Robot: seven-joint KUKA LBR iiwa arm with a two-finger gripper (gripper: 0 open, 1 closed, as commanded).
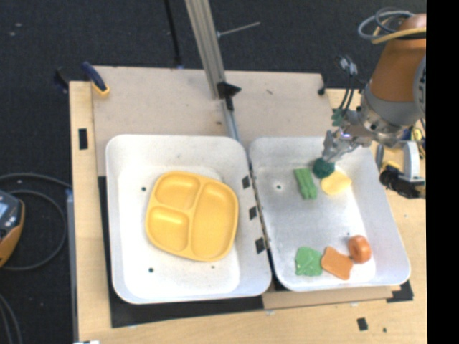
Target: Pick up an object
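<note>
The grey-and-orange arm [393, 77] is seen reaching in from the right, its end effector [331, 156] lowered over the right bin [380, 213] and closed on a dark green object [323, 168]. A yellow piece [336, 184] lies just beside it, a green block [305, 183] to its left. Open floor is left mid-bin. A yellow tray [192, 215] is seen in the left bin [122, 192].
</note>
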